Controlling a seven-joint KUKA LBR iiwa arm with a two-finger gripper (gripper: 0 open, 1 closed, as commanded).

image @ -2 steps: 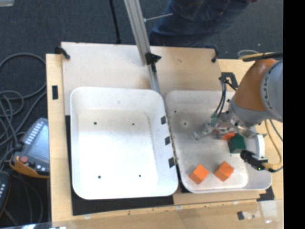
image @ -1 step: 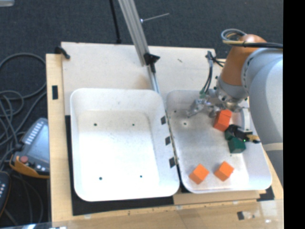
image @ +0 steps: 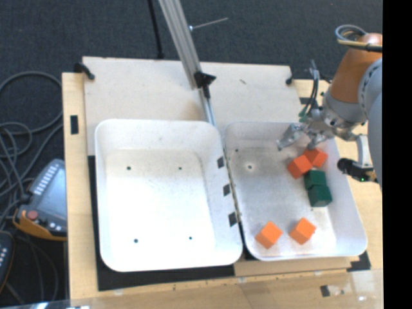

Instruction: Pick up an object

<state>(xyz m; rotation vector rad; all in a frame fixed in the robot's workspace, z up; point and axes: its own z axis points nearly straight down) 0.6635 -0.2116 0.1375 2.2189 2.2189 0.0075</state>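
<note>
My gripper [image: 297,138] hangs over the far right part of the right bin [image: 257,192], with its fingers spread and nothing between them. Just below it lie two orange blocks, one [image: 299,167] nearer the bin's middle and one [image: 316,158] closer to the right wall. Two dark green blocks [image: 317,187] sit stacked against them toward the front. Near the bin's front edge rest two more orange cubes, one [image: 269,234] on the left and one [image: 302,230] on the right.
The left bin [image: 161,192] stands beside the right one on the wooden bench [image: 154,89]. A slanted aluminium post [image: 183,37] rises from the back between the bins. Cables and a pendant [image: 42,198] lie on the floor at the left.
</note>
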